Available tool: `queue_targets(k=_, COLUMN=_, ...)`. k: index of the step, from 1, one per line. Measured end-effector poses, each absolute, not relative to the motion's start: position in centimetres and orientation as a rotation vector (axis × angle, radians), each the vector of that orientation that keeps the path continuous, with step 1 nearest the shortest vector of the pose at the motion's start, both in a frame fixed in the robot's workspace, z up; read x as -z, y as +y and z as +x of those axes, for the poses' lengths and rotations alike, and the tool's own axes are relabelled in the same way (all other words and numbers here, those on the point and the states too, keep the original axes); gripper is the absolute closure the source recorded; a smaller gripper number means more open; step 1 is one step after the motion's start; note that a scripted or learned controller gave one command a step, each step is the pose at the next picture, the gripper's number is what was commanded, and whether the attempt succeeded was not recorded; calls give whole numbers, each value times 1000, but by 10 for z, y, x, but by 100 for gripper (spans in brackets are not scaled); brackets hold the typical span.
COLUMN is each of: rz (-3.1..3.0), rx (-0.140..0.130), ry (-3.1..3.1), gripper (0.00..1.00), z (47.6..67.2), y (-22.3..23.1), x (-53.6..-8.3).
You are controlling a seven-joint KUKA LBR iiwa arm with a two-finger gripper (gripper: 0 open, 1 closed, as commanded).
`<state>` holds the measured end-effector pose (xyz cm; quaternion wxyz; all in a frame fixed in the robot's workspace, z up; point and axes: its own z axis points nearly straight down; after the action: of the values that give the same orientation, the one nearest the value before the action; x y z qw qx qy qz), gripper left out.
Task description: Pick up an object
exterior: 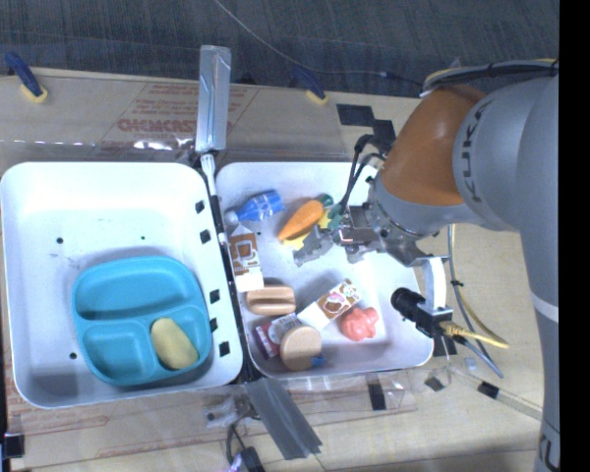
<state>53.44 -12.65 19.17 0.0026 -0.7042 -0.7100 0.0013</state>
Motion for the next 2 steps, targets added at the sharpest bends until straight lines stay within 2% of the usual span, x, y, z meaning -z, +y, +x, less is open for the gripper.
queue_targets(k=1, rz=-2245, rx=13, ry=-2220, gripper=0, z=612, y=-133, x=-102)
queue_targets(k=2, rz=-2068, rx=1, ry=-2368, gripper=0, z=617, y=-195, x=-139)
